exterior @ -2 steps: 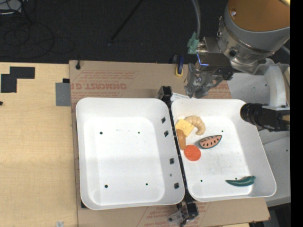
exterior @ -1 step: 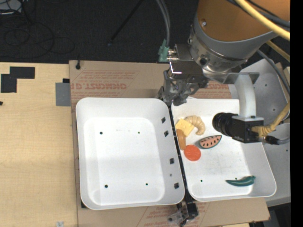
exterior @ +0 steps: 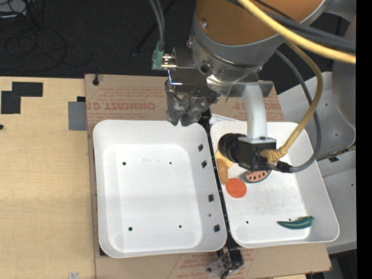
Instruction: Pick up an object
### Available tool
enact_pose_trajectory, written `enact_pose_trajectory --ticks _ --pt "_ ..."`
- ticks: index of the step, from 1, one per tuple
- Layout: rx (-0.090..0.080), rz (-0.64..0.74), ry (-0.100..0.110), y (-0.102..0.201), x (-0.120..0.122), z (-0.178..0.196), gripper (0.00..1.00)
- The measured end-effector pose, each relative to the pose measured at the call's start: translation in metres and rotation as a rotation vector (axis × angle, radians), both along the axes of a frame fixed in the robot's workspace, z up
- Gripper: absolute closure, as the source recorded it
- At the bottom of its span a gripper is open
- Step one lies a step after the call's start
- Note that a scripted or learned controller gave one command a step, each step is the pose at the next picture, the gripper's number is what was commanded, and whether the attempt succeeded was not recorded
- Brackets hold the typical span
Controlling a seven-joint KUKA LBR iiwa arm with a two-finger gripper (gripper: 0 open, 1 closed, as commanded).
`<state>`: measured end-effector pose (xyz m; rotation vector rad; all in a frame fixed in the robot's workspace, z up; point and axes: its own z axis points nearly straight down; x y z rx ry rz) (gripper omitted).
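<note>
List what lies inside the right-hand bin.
In the right bin lie an orange disc, a green curved piece, a tan strip and a dark oval item. The black device on the arm covers part of the floor.

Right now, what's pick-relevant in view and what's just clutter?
Job:
- gripper, over the bins' far edge
- orange disc, right bin
- green curved piece, right bin
- round patterned piece, right bin
- right bin

Lying about:
- left bin
- cardboard sheet
- wooden bench
</note>
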<state>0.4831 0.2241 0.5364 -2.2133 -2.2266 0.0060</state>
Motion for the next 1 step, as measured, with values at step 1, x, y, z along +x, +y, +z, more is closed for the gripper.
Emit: enact_pose_trajectory --ticks 1 --pt "-0.001 -0.004 0.001 -0.0030 -0.0075 0.0007 1.00"
